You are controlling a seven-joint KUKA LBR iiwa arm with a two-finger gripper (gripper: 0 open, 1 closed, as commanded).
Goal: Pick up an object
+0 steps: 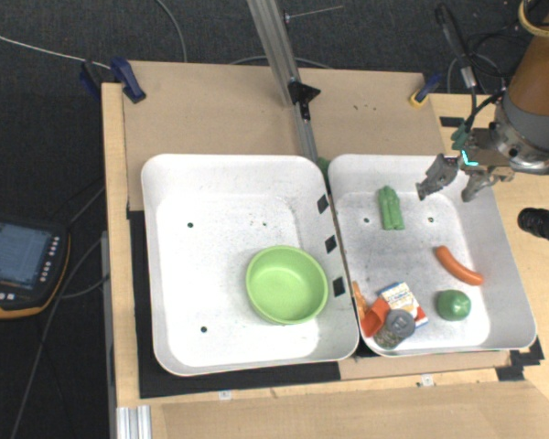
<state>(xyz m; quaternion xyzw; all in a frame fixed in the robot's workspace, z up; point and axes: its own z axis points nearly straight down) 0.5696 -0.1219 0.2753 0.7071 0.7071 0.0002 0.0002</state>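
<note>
Upright in frame, green pickle point(391, 208), long axis near-vertical, beside hand point(456, 180).

No text, brand, number or sign could be read. The small box point(402, 298), well below and a little left of the gripper point(456, 179), bore blue and orange printing too small to make out. The pendant point(18, 259) far to the gripper's left had a lit screen, but its contents were blurred.
</note>
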